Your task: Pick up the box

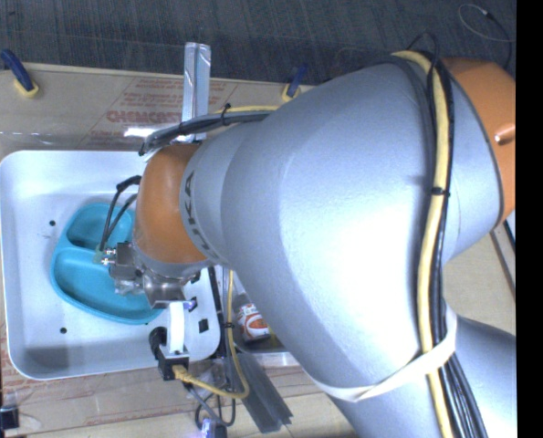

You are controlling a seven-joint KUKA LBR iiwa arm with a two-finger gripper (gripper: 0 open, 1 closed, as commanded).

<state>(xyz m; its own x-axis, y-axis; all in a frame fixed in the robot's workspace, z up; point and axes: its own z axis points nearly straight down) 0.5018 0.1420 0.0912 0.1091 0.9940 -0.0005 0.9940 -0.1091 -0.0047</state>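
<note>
The gripper (125, 272) hangs low over a blue dish (79, 267) in the left bin (20, 245); whether it is open or closed I cannot tell. The likely box (251, 321), white and orange, peeks from under the arm (344, 226), past that bin's right edge, so this reach seems misplaced

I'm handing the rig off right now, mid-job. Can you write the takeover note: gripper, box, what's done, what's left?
Gripper: low in the left bin, at a blue object; whether it holds anything cannot be told.
Box: unconfirmed; possibly the orange-and-white item peeking out beside the arm at that bin's right edge.
Done: no pick confirmed.
Left: identify the box, grasp it, lift it.
</note>
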